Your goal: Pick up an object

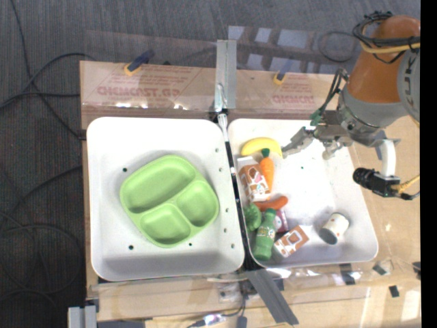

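Gripper (315, 141) — fingers spread, empty, above right bin (341, 251). Banana (261, 145), carrot (266, 172) packed along left wall — risk: fingers snagging neighbours, the crowding spoiling the grasp.

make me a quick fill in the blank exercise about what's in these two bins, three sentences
1. The green divided tray lies in the ____ bin.
2. The banana is coloured ____.
3. The small white cup lies on its side in the ____ bin, apart from the pile of toy food.

Missing words: left; yellow; right
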Robot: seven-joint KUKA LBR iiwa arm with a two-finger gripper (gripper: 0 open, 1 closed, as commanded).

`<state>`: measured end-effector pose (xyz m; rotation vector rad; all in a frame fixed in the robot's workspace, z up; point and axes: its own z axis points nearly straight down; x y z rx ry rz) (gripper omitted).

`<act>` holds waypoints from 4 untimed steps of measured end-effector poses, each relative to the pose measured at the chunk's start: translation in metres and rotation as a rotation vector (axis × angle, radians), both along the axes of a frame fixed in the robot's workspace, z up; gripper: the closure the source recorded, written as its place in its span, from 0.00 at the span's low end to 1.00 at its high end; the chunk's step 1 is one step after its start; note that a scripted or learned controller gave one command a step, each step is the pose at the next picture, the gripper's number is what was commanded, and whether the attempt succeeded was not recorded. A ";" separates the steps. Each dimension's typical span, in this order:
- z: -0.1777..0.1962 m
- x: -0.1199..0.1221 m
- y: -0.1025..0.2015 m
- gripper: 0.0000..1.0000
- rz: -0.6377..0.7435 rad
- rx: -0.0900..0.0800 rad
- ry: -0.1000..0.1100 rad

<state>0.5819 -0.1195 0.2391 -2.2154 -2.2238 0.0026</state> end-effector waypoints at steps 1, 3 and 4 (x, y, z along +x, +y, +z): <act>-0.097 0.018 0.025 0.00 0.077 0.000 -0.001; -0.125 -0.023 0.026 0.00 0.264 0.001 0.000; -0.056 -0.028 0.049 0.00 0.237 0.000 -0.002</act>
